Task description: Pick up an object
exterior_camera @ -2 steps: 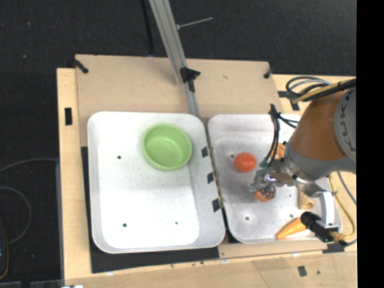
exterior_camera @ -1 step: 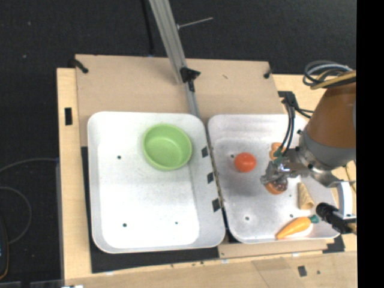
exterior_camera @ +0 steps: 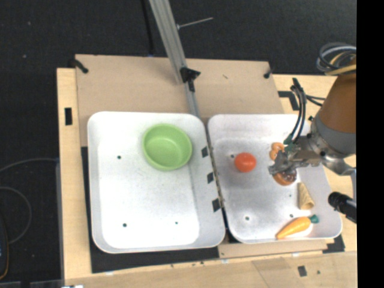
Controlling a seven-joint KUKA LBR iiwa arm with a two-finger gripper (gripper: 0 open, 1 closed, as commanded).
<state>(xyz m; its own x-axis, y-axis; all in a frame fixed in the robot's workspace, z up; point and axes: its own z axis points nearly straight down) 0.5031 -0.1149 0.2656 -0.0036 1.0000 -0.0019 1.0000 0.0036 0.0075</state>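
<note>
The right bin holds a red round object left of centre. An orange carrot-shaped toy lies by the bin's front right corner, with a tan cone-shaped piece just behind it. My gripper reaches in from the right and hangs low over the right side of this bin, a short way right of the red object. A small orange thing sits right at the gripper's far side, and something reddish-brown shows under it. Whether either is gripped is unclear.
The left bin has a green bowl in its back right part. A grey metal pole slants from the top of the view down to the gap between the bins. Cables hang by the arm.
</note>
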